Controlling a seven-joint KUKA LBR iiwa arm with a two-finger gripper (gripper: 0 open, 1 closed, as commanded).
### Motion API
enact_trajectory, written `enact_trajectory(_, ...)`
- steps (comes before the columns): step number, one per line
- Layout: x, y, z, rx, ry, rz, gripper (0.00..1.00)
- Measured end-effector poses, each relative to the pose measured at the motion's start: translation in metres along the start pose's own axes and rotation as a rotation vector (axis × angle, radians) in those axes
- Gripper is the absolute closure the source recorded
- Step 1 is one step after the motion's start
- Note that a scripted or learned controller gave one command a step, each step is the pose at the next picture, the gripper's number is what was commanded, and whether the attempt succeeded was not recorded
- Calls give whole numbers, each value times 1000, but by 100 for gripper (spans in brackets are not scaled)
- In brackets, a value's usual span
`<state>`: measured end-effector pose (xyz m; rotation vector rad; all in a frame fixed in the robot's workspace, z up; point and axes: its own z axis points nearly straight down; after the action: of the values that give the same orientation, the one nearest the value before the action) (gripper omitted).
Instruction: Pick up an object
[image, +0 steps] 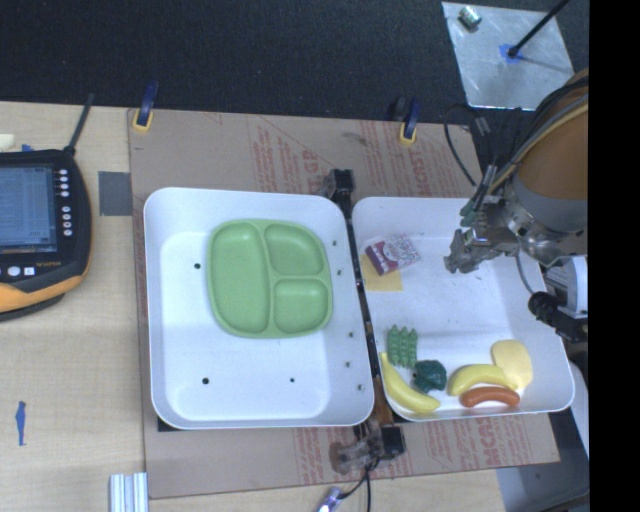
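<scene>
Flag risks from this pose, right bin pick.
1. The hand sits over bare floor in the upper part of the right bin; a straight descent would likely close on nothing.
2. The toys are crowded at the bottom edge: banana, green block, dark green piece, another banana, red piece. A grasp may snag two or push one against the wall.
3. The packet looks flat, so the fingers may slide over it.
</scene>
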<state>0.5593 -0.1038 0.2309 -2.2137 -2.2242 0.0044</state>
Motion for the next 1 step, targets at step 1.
enact_trajectory(1,39,-80,40,2,0,0,0)
